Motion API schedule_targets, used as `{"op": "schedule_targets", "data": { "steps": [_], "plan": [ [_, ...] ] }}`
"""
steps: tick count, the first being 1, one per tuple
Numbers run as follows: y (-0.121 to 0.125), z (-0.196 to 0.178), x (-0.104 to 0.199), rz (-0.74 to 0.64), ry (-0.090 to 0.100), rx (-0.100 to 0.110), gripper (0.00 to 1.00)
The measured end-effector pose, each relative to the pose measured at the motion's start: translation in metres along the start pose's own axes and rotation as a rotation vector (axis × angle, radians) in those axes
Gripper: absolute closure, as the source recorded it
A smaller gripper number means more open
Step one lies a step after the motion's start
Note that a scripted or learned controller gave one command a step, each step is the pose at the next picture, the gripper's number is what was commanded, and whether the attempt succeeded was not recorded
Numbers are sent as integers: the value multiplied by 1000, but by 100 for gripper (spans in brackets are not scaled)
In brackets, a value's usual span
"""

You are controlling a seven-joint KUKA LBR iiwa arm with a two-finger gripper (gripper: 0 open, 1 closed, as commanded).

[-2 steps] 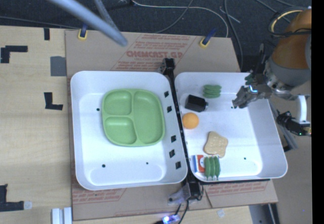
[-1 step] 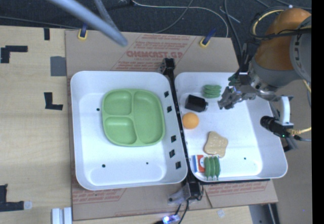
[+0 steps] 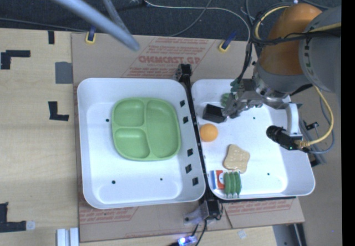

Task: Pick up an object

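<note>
In the camera view, two white bins stand side by side on the desk [image 3: 33, 128]. The left bin [image 3: 91, 145] holds a green tray [image 3: 147, 128] with three compartments, lying flat in the middle of it. The right bin [image 3: 277, 172] holds several small things. An orange ball [image 3: 208, 132] lies near its left wall. A beige piece shaped like toast [image 3: 237, 157] lies just to the lower right of the ball. A green thing [image 3: 232, 182] and a small red and blue box [image 3: 215, 179] touch each other at the lower left corner of this bin. The arm [image 3: 288, 39] comes from the upper right of the frame. The gripper [image 3: 236, 101] is low over the upper left part of the right bin, beside a black thing [image 3: 213, 113]. I cannot tell how it stands.
</note>
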State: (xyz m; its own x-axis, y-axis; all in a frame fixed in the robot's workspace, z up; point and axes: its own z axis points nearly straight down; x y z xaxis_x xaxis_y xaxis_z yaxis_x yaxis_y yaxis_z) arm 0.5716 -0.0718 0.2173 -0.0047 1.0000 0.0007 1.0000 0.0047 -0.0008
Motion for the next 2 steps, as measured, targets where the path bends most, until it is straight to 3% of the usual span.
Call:
{"op": "schedule_targets", "data": {
  "steps": [2],
  "plan": [
    [-12,9,116,-2,0,1,100]
  ]
}}
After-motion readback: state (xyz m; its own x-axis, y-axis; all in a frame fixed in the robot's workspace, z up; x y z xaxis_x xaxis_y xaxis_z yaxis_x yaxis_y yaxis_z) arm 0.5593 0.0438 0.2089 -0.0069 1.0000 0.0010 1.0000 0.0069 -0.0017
